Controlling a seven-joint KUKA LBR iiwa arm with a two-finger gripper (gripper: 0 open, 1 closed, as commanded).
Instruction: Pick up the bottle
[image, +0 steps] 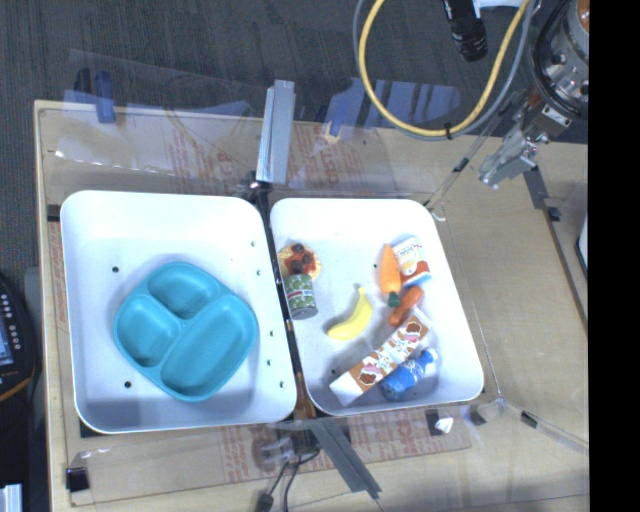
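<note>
Waiting high at the upper right of the camera view, the end effector (510, 160) is hanging over the bare tabletop (530, 290), just outside the right bin (455, 300), and nothing is lying between its parts. Whether it is apart or together I cannot tell, because it is small and seen from the side.

The bottle (409, 376) is, in my judgement, the blue thing lying on its side at the near right corner of the right bin. It is touching a long printed carton (385, 357), which is lying diagonally just beside it, and the bin wall is close on the other side. A banana (352, 317), a carrot (388, 270), a small milk carton (410, 256) and a small can (300, 295) are lying farther up in the same bin. The left bin (90, 300) is carrying a blue divided plate (186, 328).

The step in hand is the approach, so the task is only beginning. To do it well, the arm should be coming down straight over the bottle's middle, with the closing direction across its narrow body and not along it. One side should be entering the gap near the wall, the other between bottle and carton. The risk is that the carton is being caught together with the bottle, or that the round body is rolling away.
</note>
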